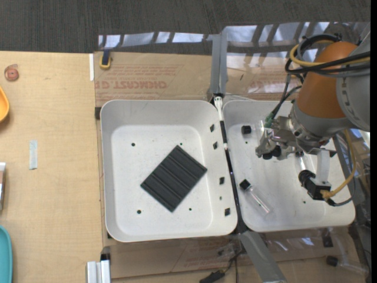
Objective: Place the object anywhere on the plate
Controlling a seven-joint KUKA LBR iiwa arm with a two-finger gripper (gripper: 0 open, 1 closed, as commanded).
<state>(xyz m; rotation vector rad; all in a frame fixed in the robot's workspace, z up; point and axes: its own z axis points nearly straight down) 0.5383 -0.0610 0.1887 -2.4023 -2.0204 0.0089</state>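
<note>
Where cardboard underlies two white bins [112, 158], claw [268, 149] state indiscernible, dark carpet [147, 7] beyond.

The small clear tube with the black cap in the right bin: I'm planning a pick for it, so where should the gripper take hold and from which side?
Probably best from straight above, at the middle of the small capped tube, with fingers closing across its width. It lies flat on the right bin floor, slanted, so the gripper would turn to match. Open floor on both long sides leaves finger room.
</note>
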